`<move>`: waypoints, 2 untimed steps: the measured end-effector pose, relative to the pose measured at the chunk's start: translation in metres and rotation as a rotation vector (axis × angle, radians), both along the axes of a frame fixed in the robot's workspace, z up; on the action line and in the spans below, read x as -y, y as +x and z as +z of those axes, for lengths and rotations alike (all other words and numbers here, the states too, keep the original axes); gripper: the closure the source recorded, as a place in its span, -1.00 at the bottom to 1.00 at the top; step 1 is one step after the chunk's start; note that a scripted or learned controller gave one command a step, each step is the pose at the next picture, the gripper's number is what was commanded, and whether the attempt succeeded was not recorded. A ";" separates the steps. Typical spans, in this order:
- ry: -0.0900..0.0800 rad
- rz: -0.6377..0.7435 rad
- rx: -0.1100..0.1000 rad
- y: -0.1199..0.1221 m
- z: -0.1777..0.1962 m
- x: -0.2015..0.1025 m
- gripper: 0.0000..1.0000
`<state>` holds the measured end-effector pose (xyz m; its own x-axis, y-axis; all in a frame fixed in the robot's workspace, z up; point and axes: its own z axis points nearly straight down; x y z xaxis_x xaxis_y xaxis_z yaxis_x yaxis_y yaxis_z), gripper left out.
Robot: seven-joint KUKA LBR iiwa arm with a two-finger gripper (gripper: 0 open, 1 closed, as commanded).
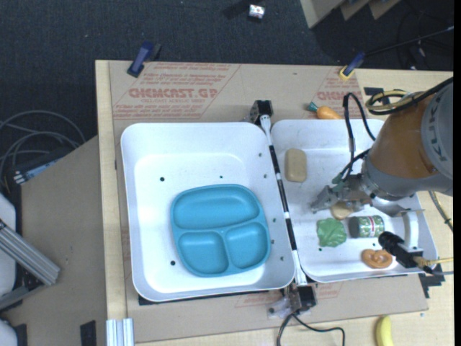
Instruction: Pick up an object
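Dark carpet surrounds your bench with two white bins. Your gripper hangs low in the right bin; you cannot tell its state. Just below it lie a green object and a can; a tan block sits up-left.

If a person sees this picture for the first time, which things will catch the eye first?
First, the big light blue plastic plate with three compartments, lying in the left white bin. Next, the grey arm with its orange band, reaching from the right over the right white bin, where a green leafy lump lies beside a small can with a green label.
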<state>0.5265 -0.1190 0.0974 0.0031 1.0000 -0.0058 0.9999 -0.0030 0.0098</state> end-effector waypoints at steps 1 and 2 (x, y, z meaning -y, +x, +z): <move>0.007 0.002 -0.013 -0.048 -0.013 -0.011 -1.00; 0.006 0.001 -0.010 -0.048 -0.003 -0.011 1.00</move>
<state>0.4786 -0.1083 0.0940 0.0019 1.0000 0.0006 1.0000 -0.0019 -0.0004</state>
